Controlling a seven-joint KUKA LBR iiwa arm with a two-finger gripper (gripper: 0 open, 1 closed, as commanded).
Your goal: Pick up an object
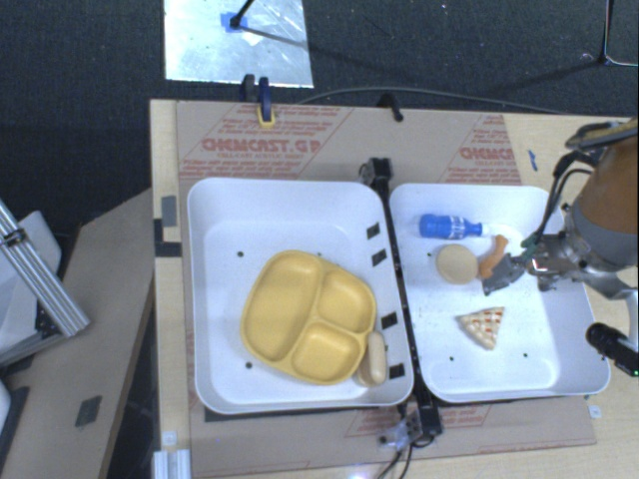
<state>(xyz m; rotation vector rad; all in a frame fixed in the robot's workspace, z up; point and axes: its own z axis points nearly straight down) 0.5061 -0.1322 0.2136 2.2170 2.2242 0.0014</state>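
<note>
The right bin (529, 372) holds a blue bottle (449, 228) lying on its side, a round tan disc (456, 263), a small orange piece (491, 255) and a toasted triangular slice (482, 325). My gripper (502, 274) reaches in from the right and hangs low just right of the disc, under the orange piece and above the slice. I see nothing held in it. In the left bin (225, 267) lies a yellow divided tray (308, 315) with a pale oblong roll (373, 358) against its lower right edge.
A black divider with clips (391, 267) runs between the two bins. The arm's orange band and grey body (609, 208) overhang the right bin's right side. A cardboard sheet (300, 143) lies under the bins.
</note>
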